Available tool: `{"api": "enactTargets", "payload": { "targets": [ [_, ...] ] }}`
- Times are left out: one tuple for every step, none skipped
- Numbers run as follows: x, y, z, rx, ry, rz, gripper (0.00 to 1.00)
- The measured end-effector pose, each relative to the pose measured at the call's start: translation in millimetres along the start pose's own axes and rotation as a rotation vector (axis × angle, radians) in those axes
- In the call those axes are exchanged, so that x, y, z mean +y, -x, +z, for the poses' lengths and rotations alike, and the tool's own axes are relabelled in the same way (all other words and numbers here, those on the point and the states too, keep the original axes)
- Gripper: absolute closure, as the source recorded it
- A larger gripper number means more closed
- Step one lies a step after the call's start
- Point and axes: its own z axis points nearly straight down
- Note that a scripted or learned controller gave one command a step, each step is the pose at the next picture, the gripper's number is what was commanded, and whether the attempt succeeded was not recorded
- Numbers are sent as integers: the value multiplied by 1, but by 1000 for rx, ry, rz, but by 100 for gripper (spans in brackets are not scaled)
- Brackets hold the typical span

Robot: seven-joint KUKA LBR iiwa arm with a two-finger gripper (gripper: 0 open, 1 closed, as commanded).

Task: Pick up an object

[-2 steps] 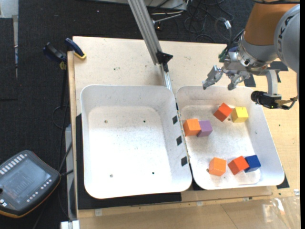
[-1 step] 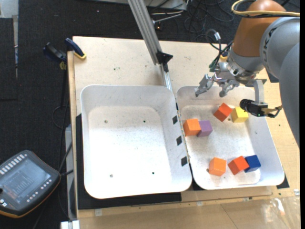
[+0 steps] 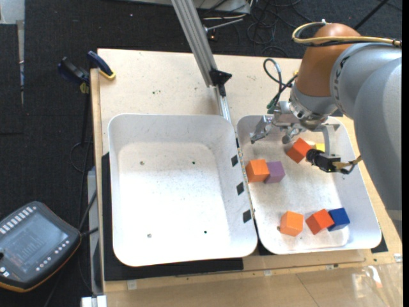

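Camera view has the jaws (image 3: pixel 278 130) sitting low over the back end of the right-hand shallow white plastic bin (image 3: pixel 364 235), and honestly I can't tell from this angle how they stand, the wrist hardware covers too much. Nothing visibly sits between them, so I wouldn't call anything grabbed.

Closest candidate is the tilted orange cube (image 3: pixel 297 151) just beside the jaws, on the side nearer the camera. It looks cocked up on an edge or corner, with a yellow-and-black bit (image 3: pixel 323 158) right next to it that I read as part of the tool or its cabling, hard to say. A bit further out, an orange block (image 3: pixel 257 170) touches a small purple block (image 3: pixel 275 171), both near the bin's left wall. Well apart, along the front, sit another orange cube (image 3: pixel 291 222), a red-orange cube (image 3: pixel 319 221) and a blue cube (image 3: pixel 339 218), the last two touching.

My take on doing this well: go for the tilted orange cube since it's nearest, but line up square to two flat faces first, because a tilted block likes to squirt out sideways. Come straight down, close slowly. The orange/purple pair is a worse bet, being jammed together. The left-hand white bin (image 3: pixel 128 235) on the counter (image 3: pixel 160 82) doesn't matter here.
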Motion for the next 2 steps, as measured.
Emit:
{"api": "enactTargets", "payload": {
  "targets": [
    [2,0,-15,-1,8,1,100],
    [-4,5,-74,-2,14,4,100]
  ]
}}
